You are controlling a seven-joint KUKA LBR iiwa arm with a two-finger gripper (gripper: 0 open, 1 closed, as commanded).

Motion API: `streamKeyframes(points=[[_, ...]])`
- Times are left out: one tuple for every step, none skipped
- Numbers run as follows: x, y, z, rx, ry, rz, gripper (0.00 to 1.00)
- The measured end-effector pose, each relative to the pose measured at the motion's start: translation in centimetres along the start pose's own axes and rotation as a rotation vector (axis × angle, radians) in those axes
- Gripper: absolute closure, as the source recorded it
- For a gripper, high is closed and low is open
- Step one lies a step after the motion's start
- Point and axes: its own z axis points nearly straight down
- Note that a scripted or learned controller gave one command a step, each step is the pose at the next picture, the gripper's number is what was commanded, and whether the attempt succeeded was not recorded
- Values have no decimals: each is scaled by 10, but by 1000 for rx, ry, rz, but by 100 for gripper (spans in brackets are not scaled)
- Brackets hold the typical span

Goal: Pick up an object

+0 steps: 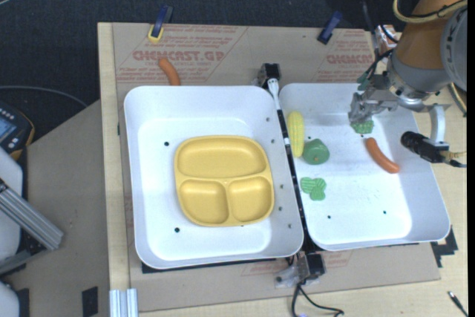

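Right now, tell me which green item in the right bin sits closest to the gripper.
The small green piece directly under the gripper, near the bin's far wall. The round green one beside the corn and the leafy one lie farther left.

Bench [223, 48] bears two white bins [148, 122], stray sausage [170, 71].

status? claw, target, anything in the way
Claw low at right bin's far edge, over a green item. No visible grasp. Sausage close beside; corn, green pepper and yellow tray well apart.
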Motion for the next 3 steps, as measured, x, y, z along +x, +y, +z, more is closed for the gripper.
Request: streamKeyframes(points=[[-8, -4, -60, -2, -1, 2, 100], [-8, -2, -84, 0, 0, 0, 100], [49, -1, -80, 8, 5, -5, 100]])
